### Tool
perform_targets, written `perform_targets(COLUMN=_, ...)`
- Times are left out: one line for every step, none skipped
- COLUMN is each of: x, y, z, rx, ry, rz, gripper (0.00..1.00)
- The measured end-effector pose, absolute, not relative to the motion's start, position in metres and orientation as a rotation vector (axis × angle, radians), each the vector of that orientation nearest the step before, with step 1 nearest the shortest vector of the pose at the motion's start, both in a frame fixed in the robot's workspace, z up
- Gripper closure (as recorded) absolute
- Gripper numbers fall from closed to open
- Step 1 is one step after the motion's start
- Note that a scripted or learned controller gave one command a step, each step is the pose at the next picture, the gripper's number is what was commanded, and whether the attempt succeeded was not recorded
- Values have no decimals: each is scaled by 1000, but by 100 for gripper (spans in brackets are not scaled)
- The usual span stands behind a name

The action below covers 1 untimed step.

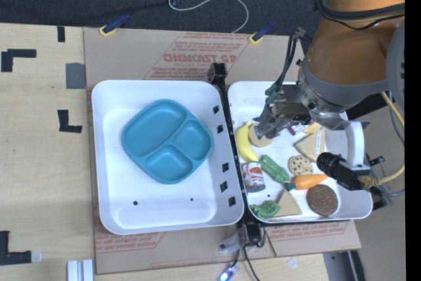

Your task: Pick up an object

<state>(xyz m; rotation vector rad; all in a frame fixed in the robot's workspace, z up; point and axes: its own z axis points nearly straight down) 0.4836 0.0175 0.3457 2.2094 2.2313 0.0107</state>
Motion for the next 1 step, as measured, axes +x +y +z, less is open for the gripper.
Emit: perform_targets(x=484, y=88, z=425, rx=2206, ry=2232, rz=13, gripper=100)
